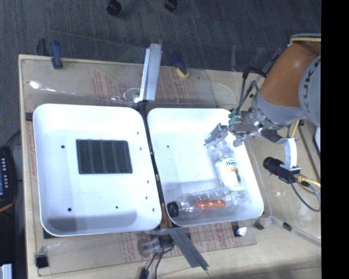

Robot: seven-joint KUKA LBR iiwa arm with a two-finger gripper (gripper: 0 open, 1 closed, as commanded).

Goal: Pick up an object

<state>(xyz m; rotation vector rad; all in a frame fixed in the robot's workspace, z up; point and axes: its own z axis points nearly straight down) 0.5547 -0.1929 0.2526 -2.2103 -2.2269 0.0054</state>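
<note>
Bottle by front wall (204,202): lies on its side along the right bin's (180,125) near edge, dark cap pointing left.
Upright-lying bottle (229,169): long axis runs near-to-far, top end toward the gripper.
Gripper (224,132): over that bottle's far end, grasping nothing that I can see; how wide it stands, I cannot tell.

Dark carpet floor (82,22); wooden bench (305,240); possibly chair casters (114,7) at top.
</note>
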